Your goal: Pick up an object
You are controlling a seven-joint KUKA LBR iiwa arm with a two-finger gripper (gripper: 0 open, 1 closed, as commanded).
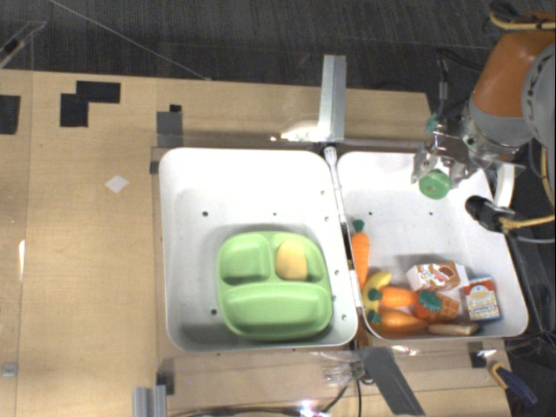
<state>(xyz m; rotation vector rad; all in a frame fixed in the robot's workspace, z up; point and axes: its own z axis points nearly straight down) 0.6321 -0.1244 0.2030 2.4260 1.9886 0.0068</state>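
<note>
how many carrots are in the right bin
3, all in the right bin: one carrot upright along the divider, two lying near the front edge. Others may be hidden under the pile.

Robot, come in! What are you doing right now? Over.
Hand up over the right bin's far corner, round green thing between its fingers. Toy food piled at the near edge. Green tray with yellow lemon in left bin. Nothing blocking.

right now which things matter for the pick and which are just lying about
For the job:
- tool, with a green object at its tip
- right bin, holding carrots, cartons and other toy food

Just lying about:
- left bin
- green tray
- yellow food piece in the tray's upper right compartment
</note>
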